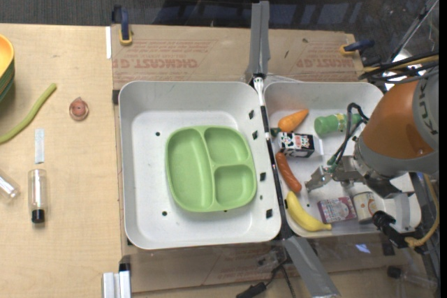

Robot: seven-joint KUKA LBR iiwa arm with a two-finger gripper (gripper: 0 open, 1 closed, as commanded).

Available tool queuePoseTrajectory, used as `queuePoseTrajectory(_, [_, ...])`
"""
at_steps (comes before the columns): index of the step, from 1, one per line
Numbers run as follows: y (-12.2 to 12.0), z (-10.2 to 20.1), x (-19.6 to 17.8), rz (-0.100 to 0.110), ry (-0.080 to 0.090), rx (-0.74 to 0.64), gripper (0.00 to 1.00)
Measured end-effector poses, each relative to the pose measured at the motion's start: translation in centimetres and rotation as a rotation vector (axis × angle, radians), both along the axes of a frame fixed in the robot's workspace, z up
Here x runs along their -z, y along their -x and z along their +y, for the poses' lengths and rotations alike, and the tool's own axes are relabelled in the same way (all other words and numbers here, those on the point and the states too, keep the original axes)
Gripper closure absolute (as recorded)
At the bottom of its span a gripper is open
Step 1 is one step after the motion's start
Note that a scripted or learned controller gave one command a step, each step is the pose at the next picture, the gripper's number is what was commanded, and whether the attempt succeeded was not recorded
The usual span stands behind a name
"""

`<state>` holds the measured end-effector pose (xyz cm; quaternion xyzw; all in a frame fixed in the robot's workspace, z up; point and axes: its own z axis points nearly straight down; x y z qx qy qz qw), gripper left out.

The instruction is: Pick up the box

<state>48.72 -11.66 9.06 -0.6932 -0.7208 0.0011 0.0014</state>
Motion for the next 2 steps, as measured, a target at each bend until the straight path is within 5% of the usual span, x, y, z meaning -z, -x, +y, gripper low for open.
queuePoseTrajectory(1, [1.0, -0.6, -1.9, -0.002, 0.002, 0.202, 0.00])
queuePoseTrajectory(2, [1.1, 0.4, 0.0, 0.001, 0.000, 0.058, 0.00])
